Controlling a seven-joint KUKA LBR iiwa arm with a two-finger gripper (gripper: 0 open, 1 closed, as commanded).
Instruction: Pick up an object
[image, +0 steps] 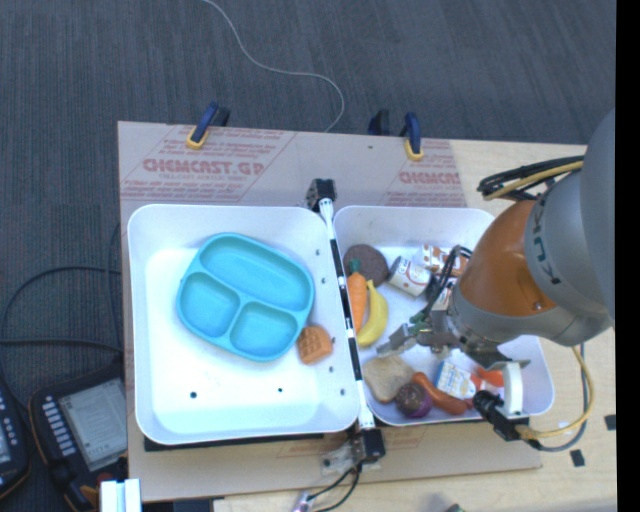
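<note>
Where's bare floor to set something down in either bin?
Left bin: bare floor in front of the blue tray and along its left wall. Right bin: crowded, with banana, carrot, bread and packets packed beneath the arm.

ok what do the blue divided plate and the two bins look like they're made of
The blue divided plate looks like moulded plastic, matte to satin: even colour, rounded compartment edges, soft highlights. The left bin and right bin look like thin white plastic, smooth and slightly glossy, with rounded corners, though coated metal can't be ruled out.
</note>
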